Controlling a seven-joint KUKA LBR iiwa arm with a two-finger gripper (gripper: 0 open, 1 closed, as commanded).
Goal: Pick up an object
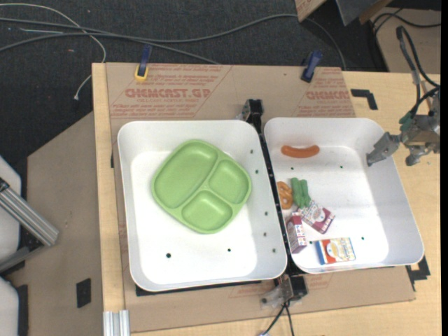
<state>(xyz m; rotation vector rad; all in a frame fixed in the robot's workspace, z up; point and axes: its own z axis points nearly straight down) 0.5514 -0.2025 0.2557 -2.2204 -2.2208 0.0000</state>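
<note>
The bench (210,82) carries two shallow white bins side by side. The left bin (140,250) holds a green divided plate (201,185) with three compartments, lying flat and rotated at an angle near the bin's centre.

The right bin (378,208) holds the loose objects. An orange sausage-shaped item (300,150) lies at the 11 o'clock area of this bin, well apart from the rest. The remaining objects cluster along the bin's left wall, from 9 o'clock to 7 o'clock: an orange pretzel-like piece (284,194), a green piece (301,192) just beside it, a small dark-red and white packet (319,218) below them, a second dark-red packet (297,234) touching the left wall area, and a white box with orange and blue print (335,250) at 6 o'clock.

The gripper (399,147) is located at the 2 o'clock rim of the right bin, at the frame's right side. One grey finger (379,150) extends over the bin's edge. No object is seen between the fingers. Whether the fingers are spread or closed cannot be determined.
</note>
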